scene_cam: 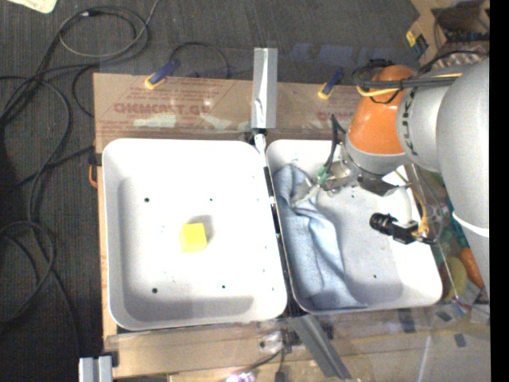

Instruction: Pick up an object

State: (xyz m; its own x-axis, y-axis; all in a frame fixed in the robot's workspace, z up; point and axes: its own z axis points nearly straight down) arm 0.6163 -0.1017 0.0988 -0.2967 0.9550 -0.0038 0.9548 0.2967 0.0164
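Over the far left corner of the right bin (pixel 398 289), the gripper (pixel 322 180) hangs low at the end of the arm (pixel 374 130), right at the bunched upper end of a blue-grey cloth (pixel 318 249). Whether it is spread, closed, or pinching fabric cannot be told from this slant, since the wrist hides the tip. The cloth lies along the bin's left wall, running from the far corner to the near edge. Its raised fold at the far end is probably why the tool is aimed there, because a ridge of fabric offers more to pinch than a flat patch.

A yellow block (pixel 194 237) sits alone near the middle of the left bin (pixel 159 173), well apart from the gripper. Both bins rest side by side on the desk (pixel 159 106). I judge the cloth to be the target, with no lift shown yet.
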